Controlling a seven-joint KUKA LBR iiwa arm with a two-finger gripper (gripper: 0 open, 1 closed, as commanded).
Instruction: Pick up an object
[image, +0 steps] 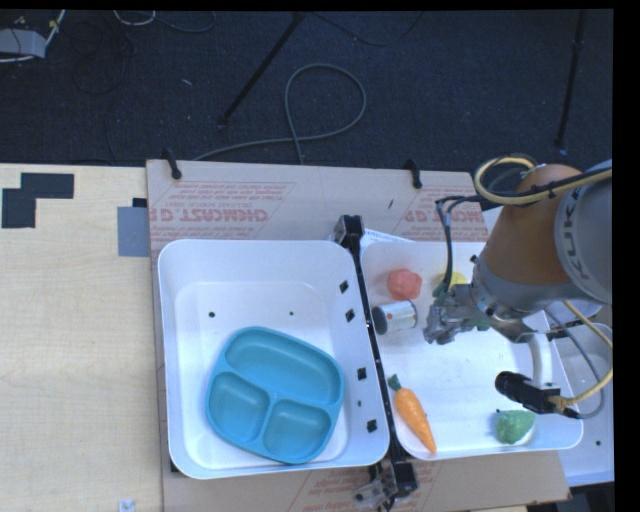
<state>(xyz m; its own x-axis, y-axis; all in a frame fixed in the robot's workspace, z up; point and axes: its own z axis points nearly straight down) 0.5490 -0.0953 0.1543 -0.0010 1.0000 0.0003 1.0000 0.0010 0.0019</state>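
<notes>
The gripper (441, 326) hangs low in the right bin (470, 425), and whether it is open or closed cannot be told from above. Just to its left lies a can (397, 317), long axis running left-right. A pink ball (404, 283) sits up-left; the carrot (414, 417) lies well below, the green lump (514, 427) down-right. The can looks nearest.

Bare floor (mid-bin) between silver can (398, 317) and carrot (414, 417).
</notes>
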